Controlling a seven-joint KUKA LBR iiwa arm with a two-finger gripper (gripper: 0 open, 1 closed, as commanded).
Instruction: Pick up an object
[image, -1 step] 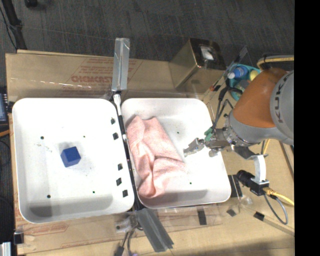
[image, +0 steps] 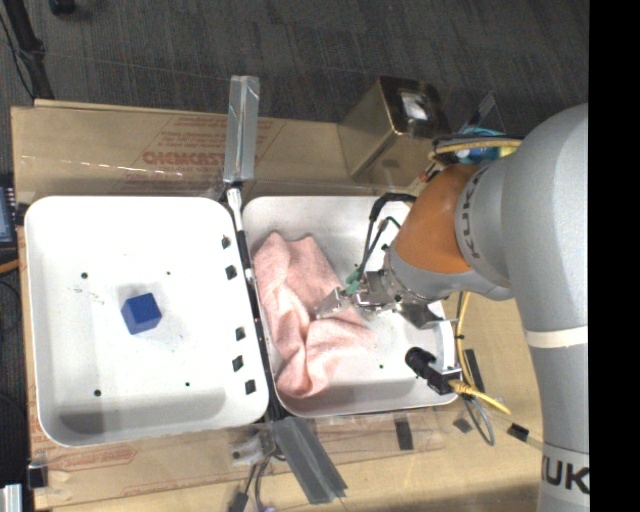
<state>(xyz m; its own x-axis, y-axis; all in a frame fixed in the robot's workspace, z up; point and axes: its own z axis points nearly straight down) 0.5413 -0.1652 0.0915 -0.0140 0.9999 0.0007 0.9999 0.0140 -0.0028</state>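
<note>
The pink cloth (image: 300, 315) lies crumpled in the right bin (image: 395, 400), bunched against that bin's left wall beside the divider. Its long axis runs far to near: a narrower end far up the bin, a wider heap toward the near wall, with one fold spreading rightward at mid-height.

The claw (image: 345, 297) hangs over the middle of the same bin, reaching in from the right under the arm's orange band (image: 430, 235). Its tip sits at the right edge of the cloth, just where that rightward fold ends. So the cloth lies immediately left of the claw and slightly nearer, touching or almost touching the tip; from this slanted view I cannot tell which. Whether the claw is spread or pressed together I also cannot tell, since wrist hardware and cable crowd the tip, and no cloth is plainly seen pinched in it.

The blue cube (image: 142, 312) rests in the left bin (image: 60, 230), well apart from the claw and across the divider.

By my judgement the cloth is the natural target, and the grasp turns on that rightward fold.
</note>
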